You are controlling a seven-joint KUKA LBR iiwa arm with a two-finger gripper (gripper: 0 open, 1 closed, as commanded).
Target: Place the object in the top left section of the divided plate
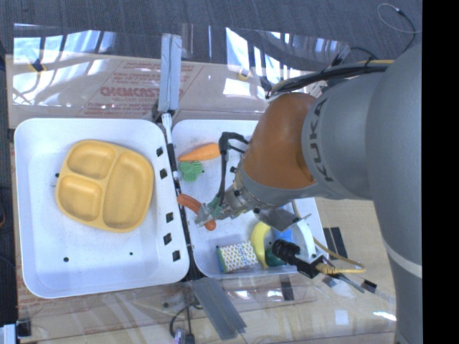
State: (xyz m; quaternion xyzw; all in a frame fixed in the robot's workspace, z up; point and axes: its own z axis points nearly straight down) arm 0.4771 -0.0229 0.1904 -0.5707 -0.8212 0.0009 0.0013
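White letters reading "KUKA" ran down the grey arm (358, 142) just beside its orange band, and faint reddish print, too washed out by glare to read, lay across the cardboard sheet (136, 88) behind the bins. The gripper (215, 212) hung low over the right bin (208, 131), near that bin's left wall, and whether it was clenched or released could not be told from the single overhead view. Just beside its tip, and partly under it, lay a small orange-red sausage-shaped object (192, 205), its long axis running on a slant from upper left to lower right in the camera view; whether the gripper touched it could not be told. Farther back in the same bin lay a toy carrot (197, 153), its orange body stretched nearly level across the view with the taper toward the right and its green top (191, 169) at the left end. Near the front of that bin sat a small patterned block (237, 256), with a yellow and blue object (269, 239) just beside it. The yellow divided plate (105, 185) rested in the left bin (43, 264), well apart from the gripper.
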